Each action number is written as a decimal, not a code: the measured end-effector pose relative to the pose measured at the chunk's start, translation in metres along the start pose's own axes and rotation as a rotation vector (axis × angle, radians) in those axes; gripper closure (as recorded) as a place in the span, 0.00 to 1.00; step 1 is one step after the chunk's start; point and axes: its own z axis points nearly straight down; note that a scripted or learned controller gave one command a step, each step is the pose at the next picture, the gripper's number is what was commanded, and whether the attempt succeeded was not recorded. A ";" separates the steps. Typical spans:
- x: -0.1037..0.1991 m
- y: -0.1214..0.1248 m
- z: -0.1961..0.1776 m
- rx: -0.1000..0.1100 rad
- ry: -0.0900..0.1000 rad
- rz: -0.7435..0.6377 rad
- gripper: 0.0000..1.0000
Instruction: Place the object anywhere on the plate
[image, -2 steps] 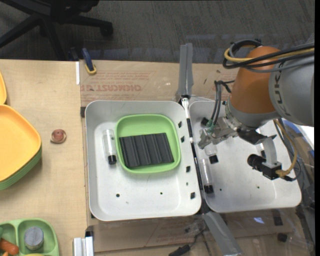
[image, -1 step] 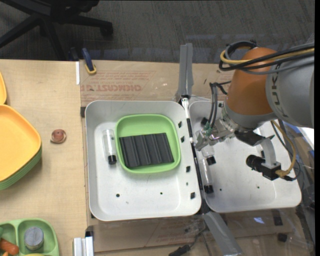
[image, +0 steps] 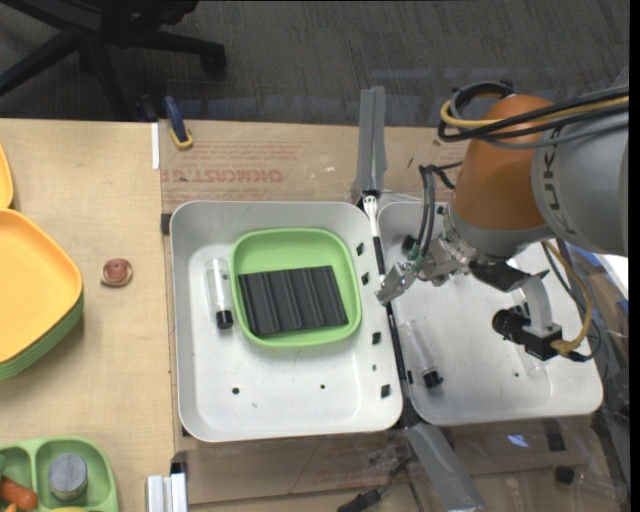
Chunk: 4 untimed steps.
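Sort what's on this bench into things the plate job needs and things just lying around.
Belongs to the job:
- green plate in the left bin
- black ridged object on that plate
- gripper

Just lying about:
- clear tube beside the plate
- clear tube in the right bin
- yellow plates
- small red disc

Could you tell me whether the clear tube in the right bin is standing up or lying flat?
Lying flat. The clear tube rests on its side on the right bin floor, dark cap toward the near edge.
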 end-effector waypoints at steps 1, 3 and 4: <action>0.054 0.022 0.000 0.000 -0.001 0.059 0.00; -0.049 0.010 -0.004 0.000 -0.001 0.259 0.00; -0.074 -0.021 0.000 0.001 0.001 0.355 0.00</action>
